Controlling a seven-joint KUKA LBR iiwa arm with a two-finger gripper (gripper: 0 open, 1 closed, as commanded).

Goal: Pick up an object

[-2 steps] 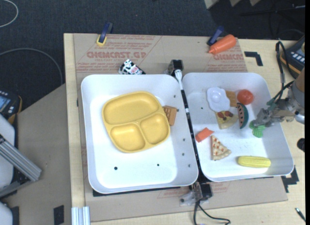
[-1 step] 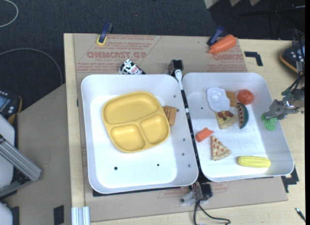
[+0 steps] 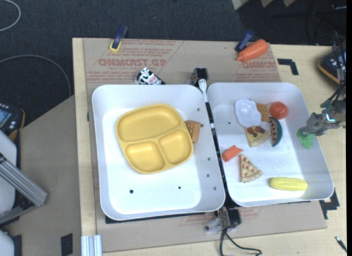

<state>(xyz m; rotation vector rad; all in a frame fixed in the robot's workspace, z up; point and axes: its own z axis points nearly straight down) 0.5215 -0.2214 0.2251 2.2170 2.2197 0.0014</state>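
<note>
**Pincer at the right bin's edge, green piece below it**

On the counter (image 3: pixel 165 56), the left bin (image 3: pixel 110 194) is seen to carry a yellow divided tray (image 3: pixel 154 138), with a small brown piece (image 3: pixel 193 130) touching the tray's right side. In the right bin (image 3: pixel 313 164), toy foods are scattered: an orange wedge (image 3: pixel 232 152) and a pizza slice (image 3: pixel 248 169) near the divider, a white egg-like piece (image 3: pixel 246 111) farther back, a red tomato (image 3: pixel 278 109), a watermelon slice (image 3: pixel 274 131) and, at the near right, a yellow corn cob (image 3: pixel 288 183) with its long axis running left to right.

At the far right, the pincer (image 3: pixel 318 124) is found over the right rim of that bin. A small green piece (image 3: pixel 306 139) lies just below and slightly left of it, apparently touching or nearly so. Whether the green piece is pinched cannot be told, nor how the pincer stands. The green piece is judged the likeliest target, being far nearer than the corn cob.
</note>
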